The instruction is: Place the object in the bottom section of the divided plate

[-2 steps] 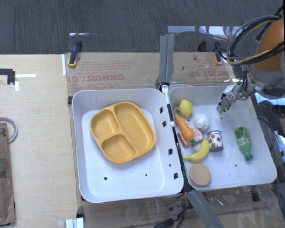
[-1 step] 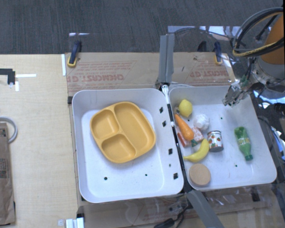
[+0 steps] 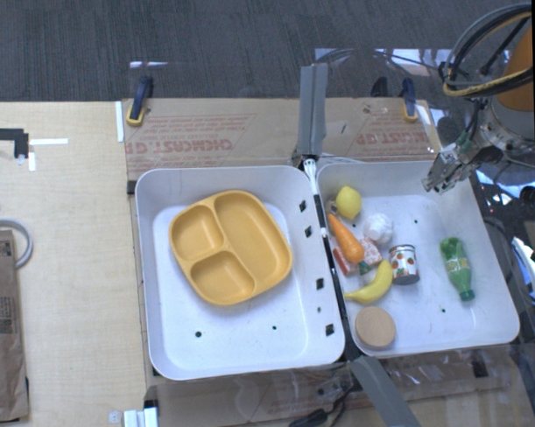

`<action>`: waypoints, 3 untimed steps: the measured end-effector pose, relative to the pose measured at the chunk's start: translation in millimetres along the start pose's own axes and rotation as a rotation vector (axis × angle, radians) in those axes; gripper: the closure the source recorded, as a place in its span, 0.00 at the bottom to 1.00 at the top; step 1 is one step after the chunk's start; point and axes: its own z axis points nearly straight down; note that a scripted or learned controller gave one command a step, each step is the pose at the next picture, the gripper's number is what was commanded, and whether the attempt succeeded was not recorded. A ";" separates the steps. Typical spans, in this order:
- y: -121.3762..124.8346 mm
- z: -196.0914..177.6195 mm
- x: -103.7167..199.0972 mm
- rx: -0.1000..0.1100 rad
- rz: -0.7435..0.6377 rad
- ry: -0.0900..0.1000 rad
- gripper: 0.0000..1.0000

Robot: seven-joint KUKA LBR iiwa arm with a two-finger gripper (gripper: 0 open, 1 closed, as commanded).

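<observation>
Gripper [image 3: 443, 178] hovering over the right bin's [image 3: 493, 270] far-right corner, apparently holding nothing; finger spacing unclear. Lemon [image 3: 348, 202], carrot [image 3: 345, 237], banana [image 3: 372, 286], can [image 3: 403, 264], bottle [image 3: 456, 266] lying below; divided plate [image 3: 230, 246] sitting left.

2 bins [image 3: 156, 282], 1 plate [image 3: 231, 246], 7 items

A yellow divided plate [image 3: 231, 247] is lying flat and slightly turned in the left bin [image 3: 156, 282].
</observation>
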 end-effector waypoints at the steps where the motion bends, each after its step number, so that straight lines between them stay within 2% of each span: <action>1: -0.5 10.9 0.3 0.003 0.060 0.002 1.00; 3: -0.6 6.9 0.0 0.003 0.105 0.002 1.00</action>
